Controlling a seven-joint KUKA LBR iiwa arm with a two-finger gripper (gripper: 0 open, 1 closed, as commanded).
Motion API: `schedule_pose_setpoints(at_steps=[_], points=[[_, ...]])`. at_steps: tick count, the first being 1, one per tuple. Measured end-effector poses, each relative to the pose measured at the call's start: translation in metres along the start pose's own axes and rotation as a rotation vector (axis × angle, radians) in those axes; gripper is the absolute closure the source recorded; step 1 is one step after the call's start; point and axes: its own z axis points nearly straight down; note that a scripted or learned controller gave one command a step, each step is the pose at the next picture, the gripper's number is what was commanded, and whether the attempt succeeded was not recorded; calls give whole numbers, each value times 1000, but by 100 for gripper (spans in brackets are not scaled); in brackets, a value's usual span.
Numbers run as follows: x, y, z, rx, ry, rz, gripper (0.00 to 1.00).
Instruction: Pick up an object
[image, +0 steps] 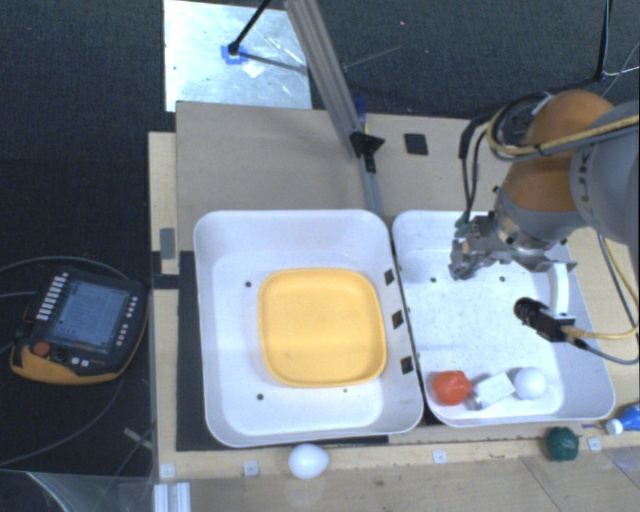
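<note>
The grey arm (600, 170) bends down from its orange band, the gripper (465, 262) hanging just below the wrist.

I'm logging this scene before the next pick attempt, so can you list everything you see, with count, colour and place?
Bins: two, white, side by side on the bench.
Plate: one, yellow, in the left bin.
Ball: one, red-orange, near edge of the right bin.
White object: one, white with a round end, beside the ball.
Egg shape: one, white, on the bench in front of the left bin.
Green object: one, dark green, on the bench outside the right bin.
Pendant: one, grey and orange, on the floor at left.
Gripper: one, grey, over the right bin's far part.
</note>
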Motion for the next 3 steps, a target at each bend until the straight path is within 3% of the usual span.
schedule_pose_setpoints(at_steps=[1, 2, 3], points=[[8, 0, -46, -2, 0, -1, 100], [-2, 2, -98, -3, 0, 0, 100], [-2, 2, -118, 0, 0, -1, 100]])
